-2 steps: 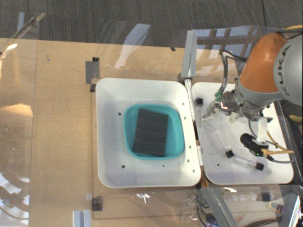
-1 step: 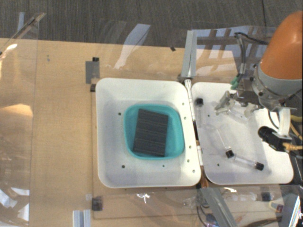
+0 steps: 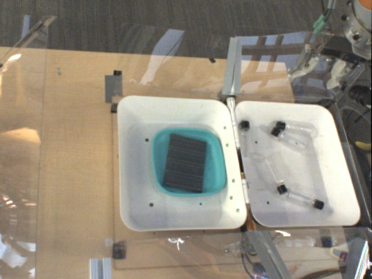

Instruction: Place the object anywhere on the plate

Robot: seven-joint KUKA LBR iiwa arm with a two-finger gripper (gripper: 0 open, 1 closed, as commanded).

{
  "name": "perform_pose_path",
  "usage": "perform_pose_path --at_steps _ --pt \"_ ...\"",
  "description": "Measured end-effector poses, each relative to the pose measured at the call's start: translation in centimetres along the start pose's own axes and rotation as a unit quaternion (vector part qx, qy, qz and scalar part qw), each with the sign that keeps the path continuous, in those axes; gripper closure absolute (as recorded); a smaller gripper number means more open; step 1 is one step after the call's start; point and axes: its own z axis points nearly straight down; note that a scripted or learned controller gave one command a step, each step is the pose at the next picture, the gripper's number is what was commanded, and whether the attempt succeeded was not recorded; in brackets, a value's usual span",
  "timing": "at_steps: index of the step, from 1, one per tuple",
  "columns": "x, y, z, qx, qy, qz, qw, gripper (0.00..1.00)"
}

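Dark ribbed block [image 3: 185,163] on teal plate [image 3: 216,182], clear vials [image 3: 289,133] (hard to make out)

Two white bins [image 3: 131,173] — one teal plate [image 3: 216,173], one dark block [image 3: 186,163]

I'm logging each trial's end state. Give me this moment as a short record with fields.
plate: teal square plastic plate, in the left white bin
object: dark grey ribbed rectangular block, lying flat on the plate
right bin: clear plastic tubes with black caps
arm: at the upper right corner, above the bins
task state: block is on the plate
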Motion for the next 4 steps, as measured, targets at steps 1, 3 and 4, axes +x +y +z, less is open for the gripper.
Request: perform_pose_path --at_steps 1,3,4 --pt "-5.7 -5.2 0.0 0.003 -0.001 0.071 0.9975 0.00" --pt "-15.1 -8.0 0.0 0.003 -0.002 0.241 0.9706 0.00" --pt "-14.2 -8.3 0.0 0.002 -0.003 0.364 0.9312 0.00"
